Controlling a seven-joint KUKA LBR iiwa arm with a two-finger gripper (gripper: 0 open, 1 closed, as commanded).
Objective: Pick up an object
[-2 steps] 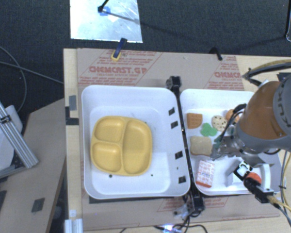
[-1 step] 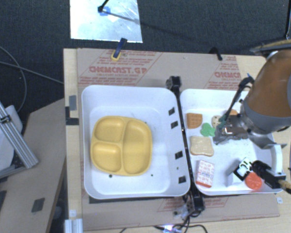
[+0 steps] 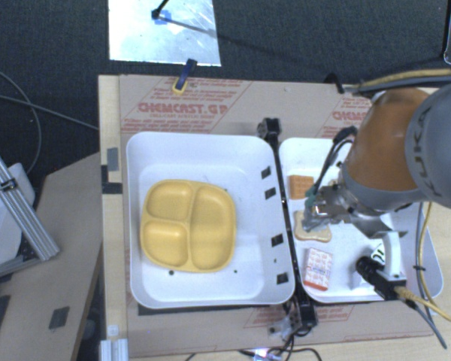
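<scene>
- Dark carpet floor (image 3: 45, 28) covers the top of the view, far up and left of the jaws.
- Shiny silver sheet (image 3: 164, 19) lies on the carpet, up-left of the jaws, glaring with reflected light.
- Thin black cables (image 3: 15, 89) curve across the carpet at far left.
- Brown cardboard sheet (image 3: 203, 104) with red printed lettering covers the table (image 3: 75, 194), spreading out left of the jaws.
- Small blue and yellow item (image 3: 183, 77) lies on the cardboard's top edge; cannot tell what it is.
- Aluminium frame rail (image 3: 19, 205) slants at far left.
- Light is even and soft.
</scene>
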